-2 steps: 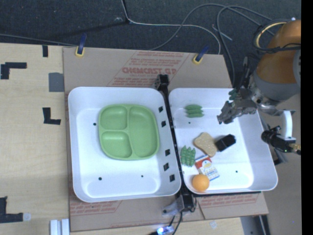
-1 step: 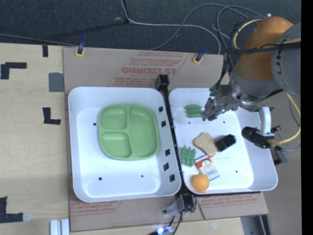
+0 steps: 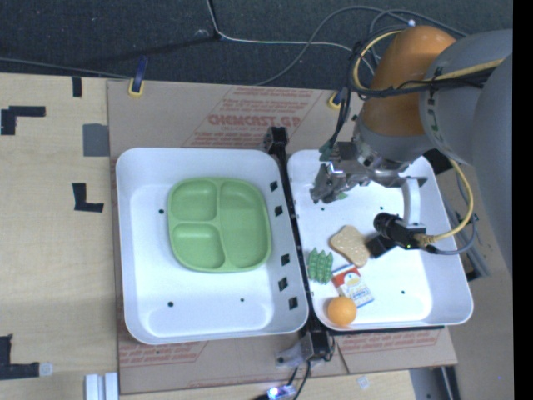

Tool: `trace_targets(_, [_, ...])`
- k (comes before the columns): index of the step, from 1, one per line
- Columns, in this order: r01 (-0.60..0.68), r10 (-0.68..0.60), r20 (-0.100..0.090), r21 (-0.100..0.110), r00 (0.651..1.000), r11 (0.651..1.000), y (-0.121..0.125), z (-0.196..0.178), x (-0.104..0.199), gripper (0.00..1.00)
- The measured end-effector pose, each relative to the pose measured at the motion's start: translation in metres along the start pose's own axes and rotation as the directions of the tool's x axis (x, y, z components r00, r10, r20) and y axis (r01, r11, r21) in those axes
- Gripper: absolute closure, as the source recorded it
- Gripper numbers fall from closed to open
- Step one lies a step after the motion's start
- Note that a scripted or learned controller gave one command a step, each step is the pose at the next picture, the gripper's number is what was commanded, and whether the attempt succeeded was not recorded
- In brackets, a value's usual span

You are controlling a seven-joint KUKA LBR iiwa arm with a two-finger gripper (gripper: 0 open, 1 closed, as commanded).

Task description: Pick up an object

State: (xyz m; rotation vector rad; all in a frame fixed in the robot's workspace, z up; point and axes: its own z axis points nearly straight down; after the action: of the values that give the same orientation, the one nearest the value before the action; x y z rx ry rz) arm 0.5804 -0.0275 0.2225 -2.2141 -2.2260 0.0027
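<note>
While the arm reaches in from the right, it bends down over the right bin.
Arm pose: orange band above the wrist, wrist pointing down toward the right bin's far left part.
End effector: low over the bin floor, nothing seen between its fingers; their spread cannot be told.
Objects in the right bin: bread slice, green piece, small carton, orange, all nearer the bin's front than the end effector.
Left bin: green divided plate.
</note>
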Motion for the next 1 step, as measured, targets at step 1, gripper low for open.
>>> trace_targets(1, [0.001,-0.001,-0.001,-0.001,1.000,1.000,0.0035,-0.0065,0.0552,1.00])
